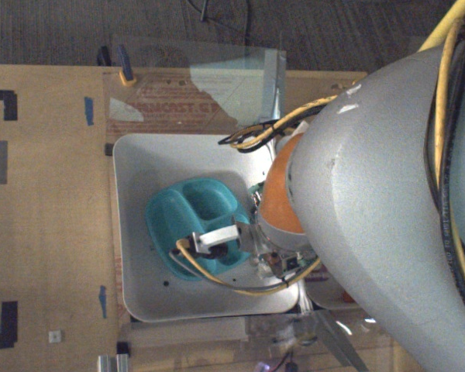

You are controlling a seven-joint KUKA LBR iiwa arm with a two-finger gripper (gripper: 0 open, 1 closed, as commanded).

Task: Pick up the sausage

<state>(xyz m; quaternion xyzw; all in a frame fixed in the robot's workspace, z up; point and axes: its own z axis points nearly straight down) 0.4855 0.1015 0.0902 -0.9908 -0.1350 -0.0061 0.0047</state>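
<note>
Grey, smooth and rounded, the robot arm (387,200) covers the right side of the scene, its orange band (283,196) sitting over a shallow white bin (139,177). A glossy teal plastic tray (194,208) with moulded compartments lies inside that bin. Yellow and black cables (217,273) loop over the tray's near edge. Wrist hardware hides the gripper (252,242), so its state cannot be told. No sausage can be made out. Tan bench (46,208) carries blue tape marks.

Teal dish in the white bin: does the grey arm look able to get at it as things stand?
Probably yes. The arm has its wrist end right over the teal dish inside the white bin, with a yellow cable looping across the dish. Nothing visible stands between them.
</note>
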